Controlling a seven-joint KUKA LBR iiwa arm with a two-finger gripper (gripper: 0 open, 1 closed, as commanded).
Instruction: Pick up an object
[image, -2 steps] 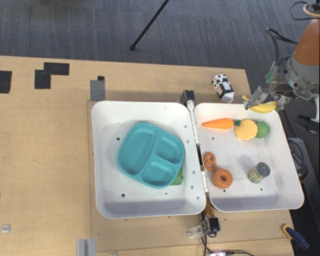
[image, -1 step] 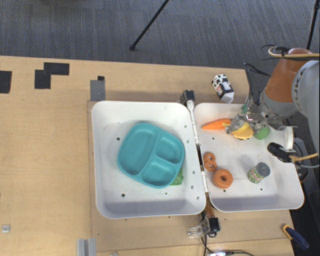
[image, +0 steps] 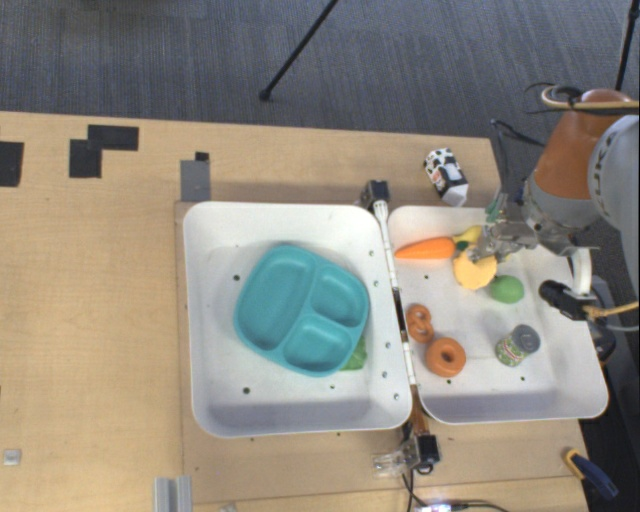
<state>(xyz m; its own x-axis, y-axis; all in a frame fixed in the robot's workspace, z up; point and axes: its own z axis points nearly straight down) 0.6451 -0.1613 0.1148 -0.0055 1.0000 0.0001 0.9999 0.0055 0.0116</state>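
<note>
Camera view, arm: you see it reaching in from the right, orange band high, wrist bent down over the back of the right bin (image: 590, 395).
Camera view, tool: the tool (image: 492, 243) sits low over a yellow piece (image: 474, 272); you cannot tell whether it is spread or pressed together, nor whether anything is caught in it.
Camera view, likely target: the yellow piece lies near the back of the right bin, touching or just under the tool; your pick probably aims here, since the tool is lined up above it.
Camera view, crowding: a carrot (image: 424, 249) lies just beside it on the bin's left, a green ball (image: 507, 290) just beside it toward the front; either could get nudged.
Camera view, other things in the right bin: two doughnuts (image: 445, 356) and a small can (image: 518, 344) sit nearer the front, well apart from the tool.
Camera view, left bin: a teal divided tray (image: 303, 308) lies in the left bin (image: 205, 400), with something green peeking from under its edge.
Camera view, table: a black-and-white toy (image: 445, 174) stands behind the bins.
</note>
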